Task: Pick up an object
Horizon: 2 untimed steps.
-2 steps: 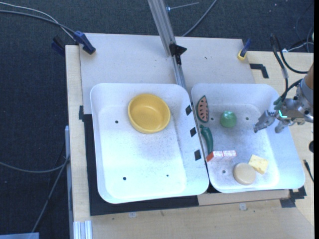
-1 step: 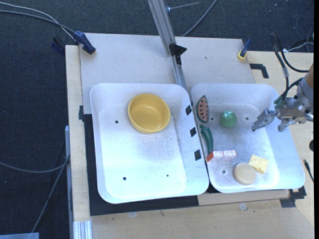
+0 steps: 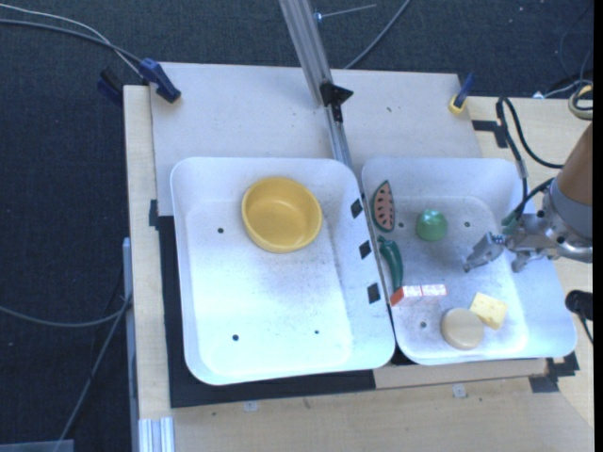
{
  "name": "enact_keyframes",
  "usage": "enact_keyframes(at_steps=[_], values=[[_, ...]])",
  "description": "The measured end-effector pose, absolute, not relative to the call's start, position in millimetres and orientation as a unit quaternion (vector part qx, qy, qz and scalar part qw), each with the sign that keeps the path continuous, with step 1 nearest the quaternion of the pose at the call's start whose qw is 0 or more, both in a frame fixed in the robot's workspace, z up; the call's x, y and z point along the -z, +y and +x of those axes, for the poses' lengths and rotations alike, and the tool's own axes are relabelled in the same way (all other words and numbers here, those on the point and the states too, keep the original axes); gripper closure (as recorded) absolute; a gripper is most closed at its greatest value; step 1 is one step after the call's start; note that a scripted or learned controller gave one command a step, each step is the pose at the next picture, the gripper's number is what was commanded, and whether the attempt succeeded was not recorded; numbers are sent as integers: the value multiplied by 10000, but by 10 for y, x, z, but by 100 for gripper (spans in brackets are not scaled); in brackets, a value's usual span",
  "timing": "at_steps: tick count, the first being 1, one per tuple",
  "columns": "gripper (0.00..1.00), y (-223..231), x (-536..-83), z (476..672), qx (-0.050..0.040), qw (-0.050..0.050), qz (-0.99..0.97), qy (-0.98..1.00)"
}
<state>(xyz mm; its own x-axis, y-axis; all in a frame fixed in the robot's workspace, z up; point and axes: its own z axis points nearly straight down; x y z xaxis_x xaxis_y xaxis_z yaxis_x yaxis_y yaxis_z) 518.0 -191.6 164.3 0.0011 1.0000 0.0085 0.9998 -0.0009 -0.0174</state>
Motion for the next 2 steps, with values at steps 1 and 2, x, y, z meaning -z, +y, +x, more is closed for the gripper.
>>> enact_keyframes(at_steps=[1, 2], values=[[0, -1837, -1095, 5239, -27, 97, -7071, -7071], [0, -1823, -943, 5226, -16, 88, -7075, -7066]])
